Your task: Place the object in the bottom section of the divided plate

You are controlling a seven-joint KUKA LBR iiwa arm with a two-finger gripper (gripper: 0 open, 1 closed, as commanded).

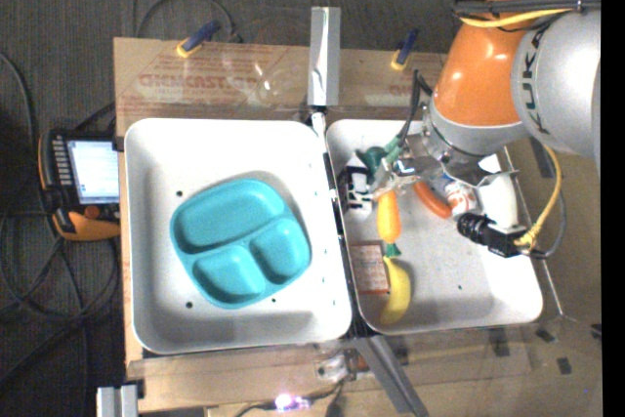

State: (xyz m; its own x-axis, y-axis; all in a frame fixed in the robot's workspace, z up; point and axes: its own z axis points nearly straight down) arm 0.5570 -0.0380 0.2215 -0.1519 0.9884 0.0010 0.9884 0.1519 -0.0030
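Observation:
A light blue divided plate (239,239) lies in the left bin, with one large section at the upper left and two smaller sections at the lower right. My gripper (383,179) hangs over the upper left part of the right bin, under the orange wrist band (485,73). Directly below it lies an orange carrot-like object (390,216), pointing down the bin. A yellow banana (396,291) lies further down, near the bin's front.
The right bin (488,293) also holds a small brown packet (368,269), a black and white item (354,187), a green piece (372,156), an orange and white item (444,196) and a white object (500,195). A tablet (90,169) sits left of the bench.

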